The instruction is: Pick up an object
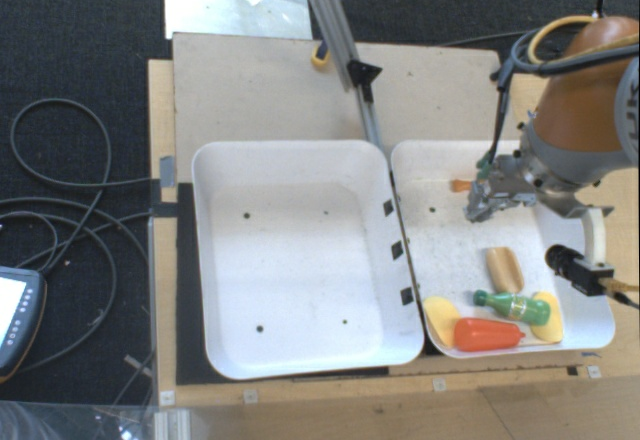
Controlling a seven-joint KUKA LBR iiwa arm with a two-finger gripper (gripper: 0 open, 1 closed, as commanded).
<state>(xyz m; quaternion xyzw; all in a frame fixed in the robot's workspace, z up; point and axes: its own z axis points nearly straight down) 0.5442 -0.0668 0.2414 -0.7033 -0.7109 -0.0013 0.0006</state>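
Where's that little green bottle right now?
The green bottle lies in the right bin, near its front right corner, just above the red carrot and below the bread roll.

Small toy foods lying in the right bin (pixel 600 333)

A tan bread roll (pixel 505 269) lies mid-bin, upright along its length. Just below it a green bottle (pixel 514 306) lies on its side, touching a red-orange carrot (pixel 487 333). A yellow piece (pixel 440 313) sits at the carrot's left, another yellow piece (pixel 549 324) at its right. A small orange bit (pixel 460 186) lies near the far wall.

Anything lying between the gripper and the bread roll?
No. In the camera view, bare white bin floor separates the gripper from the bread roll.
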